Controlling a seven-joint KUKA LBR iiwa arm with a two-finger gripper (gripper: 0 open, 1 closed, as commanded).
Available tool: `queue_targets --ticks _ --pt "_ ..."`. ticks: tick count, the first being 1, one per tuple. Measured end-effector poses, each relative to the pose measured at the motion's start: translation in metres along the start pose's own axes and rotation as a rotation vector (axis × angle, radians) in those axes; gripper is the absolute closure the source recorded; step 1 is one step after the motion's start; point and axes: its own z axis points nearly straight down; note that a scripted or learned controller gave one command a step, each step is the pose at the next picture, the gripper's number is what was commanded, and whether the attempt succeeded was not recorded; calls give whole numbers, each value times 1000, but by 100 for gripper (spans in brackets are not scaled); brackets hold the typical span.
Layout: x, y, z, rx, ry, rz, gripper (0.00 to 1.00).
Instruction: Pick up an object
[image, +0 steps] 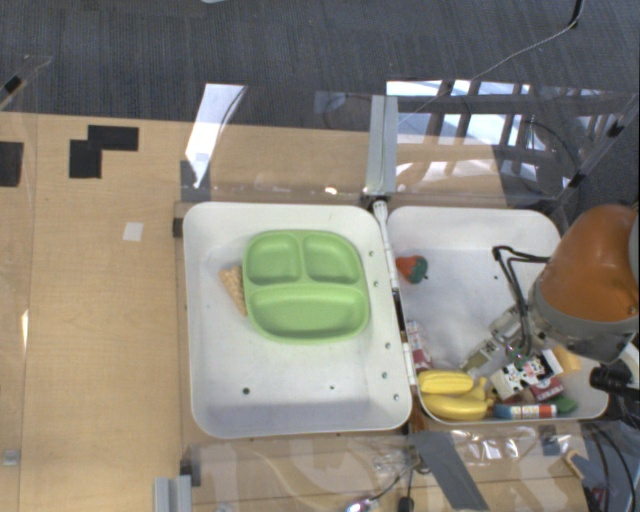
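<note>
The right bin (462, 232) holds a red strawberry toy (411, 268) near its left wall. Two yellow bananas (455, 394) lie at its front edge, with a red and white marker (528, 410) and a small printed box (527, 374) next to them. My gripper (488, 355) hangs low over the front right of this bin, just above and right of the bananas. The grey wrist and orange band (597, 272) hide the bin's right side. Nothing shows held in the gripper.
The left bin (290, 402) carries a green divided plate (304, 285), with a tan cracker-like piece (233, 287) against the plate's left edge. A small red item (418, 353) lies by the wall between the bins. Black cables loop beside the wrist.
</note>
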Motion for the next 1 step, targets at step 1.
queue_targets --ticks 1 --pt "-19 64 4 8 13 198 0"
